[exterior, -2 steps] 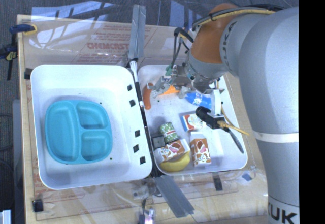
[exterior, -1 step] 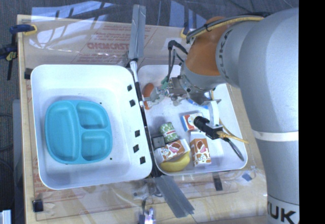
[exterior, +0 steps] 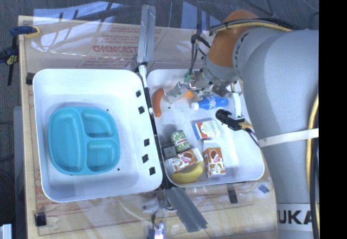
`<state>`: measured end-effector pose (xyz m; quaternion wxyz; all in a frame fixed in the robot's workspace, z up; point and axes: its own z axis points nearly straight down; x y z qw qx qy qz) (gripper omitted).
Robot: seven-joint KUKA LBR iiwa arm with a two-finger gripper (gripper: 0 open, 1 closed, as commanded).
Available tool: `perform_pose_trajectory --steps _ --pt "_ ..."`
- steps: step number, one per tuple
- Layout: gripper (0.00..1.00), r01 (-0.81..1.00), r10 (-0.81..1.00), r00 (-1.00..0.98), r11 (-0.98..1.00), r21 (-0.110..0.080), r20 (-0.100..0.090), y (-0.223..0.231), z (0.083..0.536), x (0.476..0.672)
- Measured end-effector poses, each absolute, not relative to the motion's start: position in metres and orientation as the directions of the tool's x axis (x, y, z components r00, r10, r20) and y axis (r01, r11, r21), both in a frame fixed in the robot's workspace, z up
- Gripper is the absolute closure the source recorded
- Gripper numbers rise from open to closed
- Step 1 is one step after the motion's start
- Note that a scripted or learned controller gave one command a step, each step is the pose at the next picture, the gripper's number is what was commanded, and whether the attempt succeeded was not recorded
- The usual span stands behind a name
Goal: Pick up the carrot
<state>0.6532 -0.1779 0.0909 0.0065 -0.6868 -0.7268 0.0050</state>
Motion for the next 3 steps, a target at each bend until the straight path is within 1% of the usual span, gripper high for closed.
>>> perform_pose_trajectory --steps 1,2,3 --pt "1.00 0.998 0.998 -0.066 0.066 -0.017 0.001 -0.1753 0.1008 0.6543" --pt "0.00 0.998 0.998 -0.067 0.067 -0.017 0.002 -0.1749 0.1006 0.6543" --pt "0.00 0.993 0.993 -0.118 0.118 -0.002 0.001 -0.1809 0.0935 0.6579"
